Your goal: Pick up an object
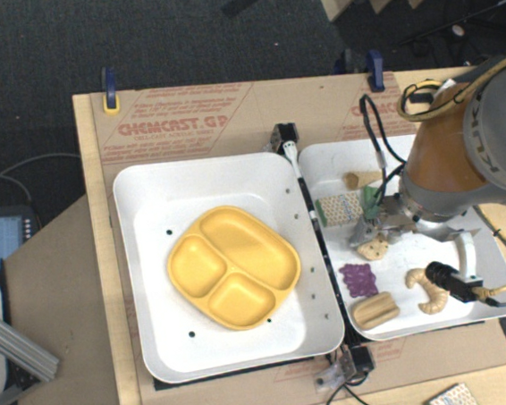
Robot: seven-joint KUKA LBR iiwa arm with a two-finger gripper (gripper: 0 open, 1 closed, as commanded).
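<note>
Camera view: we find the hand (377,226) low in the right white bin (489,312), directly above a small tan biscuit-like piece (372,248) lying just toward the near rim. We cannot tell its grip state.

The arm (463,152) runs off the right edge, and it seems to cover the right bin's (410,326) far corner.

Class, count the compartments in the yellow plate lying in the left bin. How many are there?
3. The yellow plate has one compartment at its far end, one on its left side and one at its near end. None looks hidden, since the whole plate shows in the left bin.
</note>
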